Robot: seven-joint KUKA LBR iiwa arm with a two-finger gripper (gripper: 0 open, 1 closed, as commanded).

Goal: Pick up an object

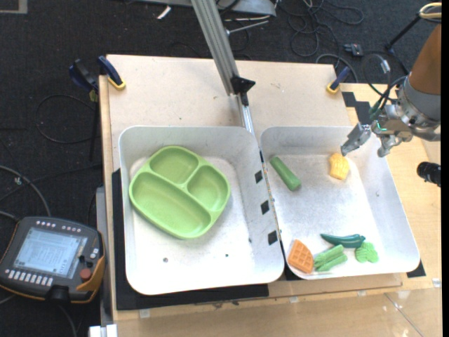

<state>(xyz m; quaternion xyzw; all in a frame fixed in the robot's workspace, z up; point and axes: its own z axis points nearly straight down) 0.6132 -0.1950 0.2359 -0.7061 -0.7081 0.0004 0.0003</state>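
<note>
My gripper point(367, 143) hangs over the far right part of the right bin point(382, 188), fingers spread open with nothing between them. A yellow corn piece point(339, 166) lies just below and left of the fingertips. A green cucumber point(285, 173) lies at the bin's left side. Along the near edge sit an orange waffle piece point(301, 256), a dark green pepper point(343, 239), a light green bean pod point(330, 259) and a small green leafy piece point(366, 253).
The left bin point(140, 258) holds a green divided plate point(179, 190). A slanted metal pole point(216, 34) rises from the bench behind the bins. Clamps sit at the bench's far corners. A teach pendant point(49, 257) lies on the floor at the left.
</note>
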